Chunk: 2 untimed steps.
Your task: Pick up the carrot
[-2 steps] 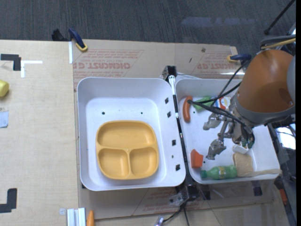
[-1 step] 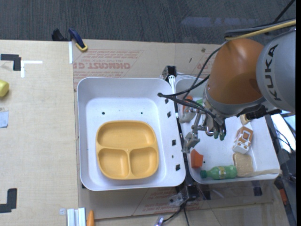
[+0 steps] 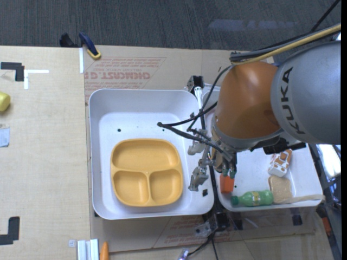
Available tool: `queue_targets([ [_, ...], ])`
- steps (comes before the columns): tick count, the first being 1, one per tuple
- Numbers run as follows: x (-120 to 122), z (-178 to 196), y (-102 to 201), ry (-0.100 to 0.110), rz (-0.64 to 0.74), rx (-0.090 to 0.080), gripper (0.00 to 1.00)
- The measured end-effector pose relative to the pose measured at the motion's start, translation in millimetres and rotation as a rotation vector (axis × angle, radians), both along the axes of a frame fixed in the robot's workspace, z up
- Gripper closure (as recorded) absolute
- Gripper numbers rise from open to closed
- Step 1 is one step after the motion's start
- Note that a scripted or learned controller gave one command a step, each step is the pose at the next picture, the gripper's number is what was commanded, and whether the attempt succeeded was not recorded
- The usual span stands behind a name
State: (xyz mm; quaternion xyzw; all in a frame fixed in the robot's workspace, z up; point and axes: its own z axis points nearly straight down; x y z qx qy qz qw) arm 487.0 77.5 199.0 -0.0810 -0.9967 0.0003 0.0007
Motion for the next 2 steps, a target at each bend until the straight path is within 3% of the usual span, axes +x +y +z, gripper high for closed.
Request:
queue_targets([
  [1,27,-106,34,-0.005,0.031,0.000,0.00],
  [2,30,-95,34,-0.013,0.034,0.001,1.00],
])
